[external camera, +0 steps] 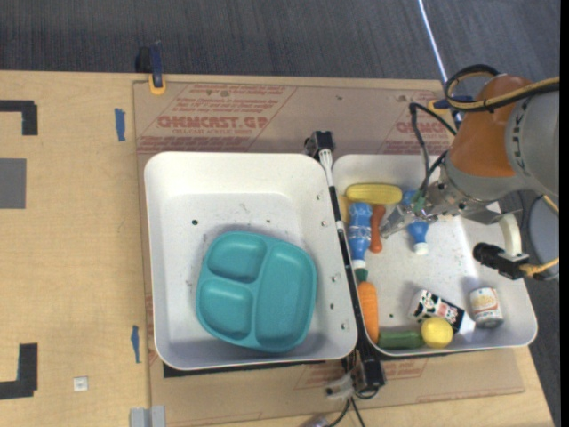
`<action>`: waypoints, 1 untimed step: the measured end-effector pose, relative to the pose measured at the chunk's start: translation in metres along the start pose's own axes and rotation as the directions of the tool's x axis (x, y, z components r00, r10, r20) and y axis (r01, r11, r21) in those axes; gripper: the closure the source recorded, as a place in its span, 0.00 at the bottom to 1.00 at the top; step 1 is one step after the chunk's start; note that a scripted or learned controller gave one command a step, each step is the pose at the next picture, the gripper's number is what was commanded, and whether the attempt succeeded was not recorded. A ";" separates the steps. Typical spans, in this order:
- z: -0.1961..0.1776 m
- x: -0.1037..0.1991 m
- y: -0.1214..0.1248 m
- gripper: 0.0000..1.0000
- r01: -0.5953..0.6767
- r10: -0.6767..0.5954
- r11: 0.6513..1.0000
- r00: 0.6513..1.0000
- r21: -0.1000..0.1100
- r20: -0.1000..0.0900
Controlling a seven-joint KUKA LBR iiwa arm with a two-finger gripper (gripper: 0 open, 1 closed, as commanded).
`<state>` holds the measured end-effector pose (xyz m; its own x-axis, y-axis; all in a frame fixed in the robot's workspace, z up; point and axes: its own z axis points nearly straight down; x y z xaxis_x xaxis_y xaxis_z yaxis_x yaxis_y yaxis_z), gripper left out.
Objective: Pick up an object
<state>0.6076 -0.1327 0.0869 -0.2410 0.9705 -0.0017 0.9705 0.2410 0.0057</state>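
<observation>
Claw (418, 210) sits low in your right bin (520, 327), too blurred to judge its opening, so I cannot tell | small blue-and-white object (418, 234) lies just below it, banana (373, 192) and blue bottle (358, 229) to its left | nothing visibly lifted; grasp and raise look left to do | teal tray (258, 290) in left bin (178, 194).
</observation>
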 end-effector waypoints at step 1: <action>-0.011 -0.002 0.001 1.00 -0.001 0.001 1.000 1.000 -0.005 0.006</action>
<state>0.6087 -0.1343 0.0981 -0.2400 0.9707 -0.0075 0.9707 0.2401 0.0107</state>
